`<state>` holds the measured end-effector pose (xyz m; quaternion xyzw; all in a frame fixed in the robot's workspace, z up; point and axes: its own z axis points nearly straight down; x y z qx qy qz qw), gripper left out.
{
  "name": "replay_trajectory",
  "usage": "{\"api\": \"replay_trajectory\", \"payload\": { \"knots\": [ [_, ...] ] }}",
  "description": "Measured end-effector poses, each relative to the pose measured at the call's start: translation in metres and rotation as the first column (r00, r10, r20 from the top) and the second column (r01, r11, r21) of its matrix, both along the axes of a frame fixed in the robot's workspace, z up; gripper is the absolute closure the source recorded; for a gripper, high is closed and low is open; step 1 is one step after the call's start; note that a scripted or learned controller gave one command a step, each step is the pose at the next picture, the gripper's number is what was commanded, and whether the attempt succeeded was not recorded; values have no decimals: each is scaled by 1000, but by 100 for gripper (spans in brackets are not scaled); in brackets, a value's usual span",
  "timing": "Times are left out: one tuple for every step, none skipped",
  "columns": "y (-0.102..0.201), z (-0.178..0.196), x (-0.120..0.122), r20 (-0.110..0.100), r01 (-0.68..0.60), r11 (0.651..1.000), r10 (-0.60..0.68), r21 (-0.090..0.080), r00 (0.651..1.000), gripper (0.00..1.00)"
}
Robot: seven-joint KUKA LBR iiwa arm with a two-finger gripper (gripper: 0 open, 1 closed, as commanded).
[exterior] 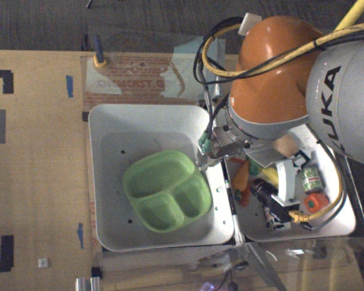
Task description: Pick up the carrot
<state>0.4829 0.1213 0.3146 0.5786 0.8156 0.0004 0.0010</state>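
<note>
Plainly, your tool [215,150] hung just beside the carrot [243,176]; whether apart or together, you could not tell. You needed it centred over the carrot before descending.

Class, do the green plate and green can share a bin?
No, the green plate lies in one bin, the green can in the other.

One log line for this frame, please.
pincer: at left bin edge | carrot: lying in right bin | green plate: in left bin
</note>
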Motion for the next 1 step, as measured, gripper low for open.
{"api": "replay_trajectory", "payload": {
  "knots": [
    [-8,35,-3,1,-172,985,172,0,985,100]
  ]
}}
